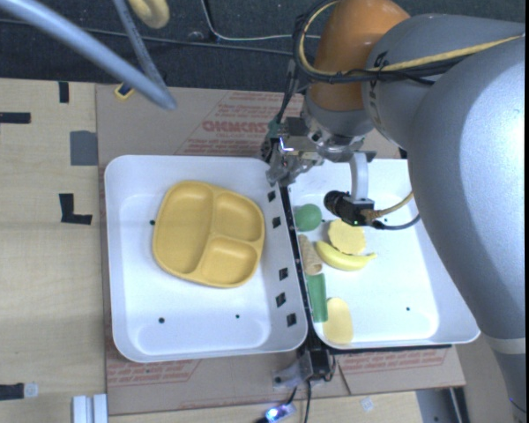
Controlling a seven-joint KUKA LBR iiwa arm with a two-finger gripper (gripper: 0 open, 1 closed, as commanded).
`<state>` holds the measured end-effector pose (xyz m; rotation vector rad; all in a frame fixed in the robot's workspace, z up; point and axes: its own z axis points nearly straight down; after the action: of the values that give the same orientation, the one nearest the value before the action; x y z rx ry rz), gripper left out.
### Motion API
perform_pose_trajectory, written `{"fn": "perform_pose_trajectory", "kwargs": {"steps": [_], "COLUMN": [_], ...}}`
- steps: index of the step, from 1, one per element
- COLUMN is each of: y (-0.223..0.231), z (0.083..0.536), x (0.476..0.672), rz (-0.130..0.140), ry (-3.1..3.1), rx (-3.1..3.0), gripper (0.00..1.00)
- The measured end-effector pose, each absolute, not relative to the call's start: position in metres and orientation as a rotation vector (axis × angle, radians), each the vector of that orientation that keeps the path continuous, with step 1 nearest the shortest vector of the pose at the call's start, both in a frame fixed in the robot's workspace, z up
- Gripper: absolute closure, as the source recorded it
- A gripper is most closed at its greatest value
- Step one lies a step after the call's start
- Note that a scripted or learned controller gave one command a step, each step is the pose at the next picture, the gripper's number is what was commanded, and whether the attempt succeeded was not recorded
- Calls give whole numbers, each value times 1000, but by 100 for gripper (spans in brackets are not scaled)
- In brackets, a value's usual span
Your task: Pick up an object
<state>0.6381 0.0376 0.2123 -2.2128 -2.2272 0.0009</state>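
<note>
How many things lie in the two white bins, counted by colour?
Yellow: 4 (divided plate in the left bin; banana, round slice and pale piece in the right bin)
Green: 2 (round piece, long stick)
Tan: 1 (small piece)
Total: 7

Glossy yellow plastic plate (209,233), smooth white plastic bins (123,263)

A robotics lab or test cell is suggested. Two shallow white bins (115,263) are set side by side on a cardboard sheet (234,126) laid over a wooden table (35,263) marked with black tape pieces (70,210). Loose cables (247,35) are seen along the table's far edge.
</note>
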Motion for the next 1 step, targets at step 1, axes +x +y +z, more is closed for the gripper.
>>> {"fn": "perform_pose_trajectory", "kwargs": {"steps": [1], "y": [89], "z": [218], "x": [644], "rz": [-1], "ry": [-2227], "rx": [-2213], "gripper": [100]}}
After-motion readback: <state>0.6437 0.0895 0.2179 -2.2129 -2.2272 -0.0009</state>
